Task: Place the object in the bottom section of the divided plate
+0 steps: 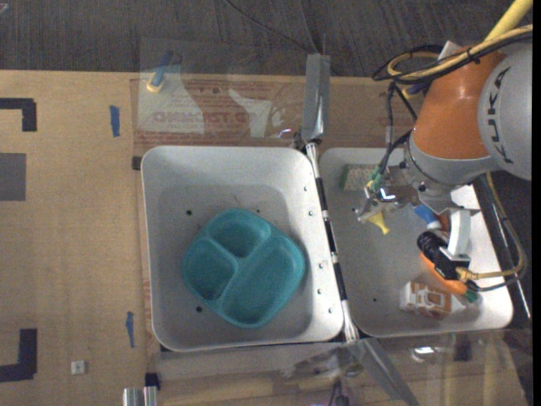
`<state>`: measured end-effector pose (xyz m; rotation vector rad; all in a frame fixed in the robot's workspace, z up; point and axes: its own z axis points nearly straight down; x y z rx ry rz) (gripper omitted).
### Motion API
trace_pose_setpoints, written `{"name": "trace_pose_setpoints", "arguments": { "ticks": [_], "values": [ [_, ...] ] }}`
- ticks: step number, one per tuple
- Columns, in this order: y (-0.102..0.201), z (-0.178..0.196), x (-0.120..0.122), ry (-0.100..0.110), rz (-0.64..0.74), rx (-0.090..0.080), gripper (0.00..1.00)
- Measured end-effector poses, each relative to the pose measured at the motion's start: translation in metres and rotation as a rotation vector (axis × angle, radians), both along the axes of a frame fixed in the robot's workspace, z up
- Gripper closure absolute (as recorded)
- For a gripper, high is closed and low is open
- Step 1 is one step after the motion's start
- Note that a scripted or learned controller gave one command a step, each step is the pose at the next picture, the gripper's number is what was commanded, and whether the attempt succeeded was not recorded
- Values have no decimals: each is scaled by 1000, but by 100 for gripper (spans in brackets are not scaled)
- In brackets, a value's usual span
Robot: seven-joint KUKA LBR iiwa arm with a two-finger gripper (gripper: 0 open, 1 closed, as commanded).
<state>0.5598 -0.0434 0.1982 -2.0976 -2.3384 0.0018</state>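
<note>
Divided plate (245, 265), teal, lies flat in the white bin (169, 176) across the shared wall from the gripper (374, 210), well apart from it. The gripper hovers low over the other bin (372, 290), with a small yellow object (380, 223) right at its tip. You cannot tell from this slant whether the gripper is clenched on it or released. You are probably at the pick. Next you need a sure hold, a lift clear of the wall, then a carry to the plate's large section, likely the bottom one. Both bins look smooth and shallow. They sit on a cardboard-topped bench (68, 227), with dark floor (127, 15) beyond.
</note>
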Motion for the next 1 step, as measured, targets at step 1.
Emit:
{"name": "trace_pose_setpoints", "arguments": {
  "ticks": [1],
  "values": [
    [81,31,-41,2,320,1,100]
  ]
}}
